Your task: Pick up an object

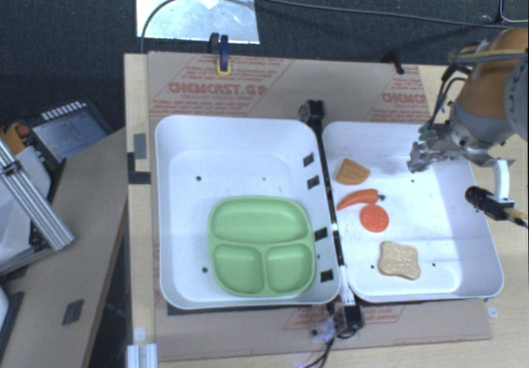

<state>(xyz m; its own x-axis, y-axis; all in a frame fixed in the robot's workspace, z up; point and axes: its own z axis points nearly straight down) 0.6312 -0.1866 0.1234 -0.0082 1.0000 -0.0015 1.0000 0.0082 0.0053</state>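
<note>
A green tray (261, 244) with three compartments is seen in the left bin (178, 160), far left of the gripper (418, 158); four food pieces are counted in the right bin (471, 234), all left of and below the gripper: one orange wedge (353, 171), one red pepper (358, 198), one red disc (374, 218), one tan toast slice (399, 260); the gripper is poised over the right bin's upper part, nothing seen in it; its opening cannot be told.

Red "CHEMCAST GP" lettering repeats across the brown protective sheet (248, 85) under the two bins; smaller print there is illegible.
</note>
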